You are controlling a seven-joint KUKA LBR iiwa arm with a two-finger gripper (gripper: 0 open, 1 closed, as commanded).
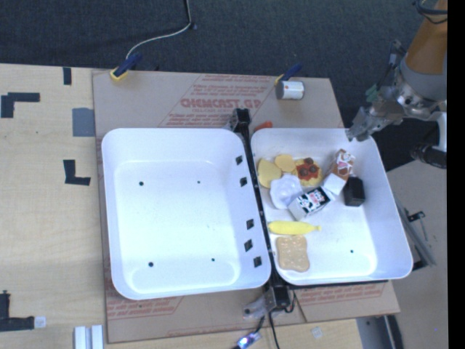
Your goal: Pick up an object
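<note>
Camera view gives us the arm [425, 46] angled down, its gripper [360, 131] above the right bin's [385, 257] far right corner; whether it grips we cannot tell. Inside that bin we count one glossy yellow banana [293, 227], one tan toast slice [293, 253], one black block [354, 191].

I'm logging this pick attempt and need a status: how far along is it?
Done: nothing visibly picked yet; the banana, black block and other items lie in the right bin. In hand: the gripper sits at that bin's far right corner, above the items. Left: descend, grasp one, lift.
</note>
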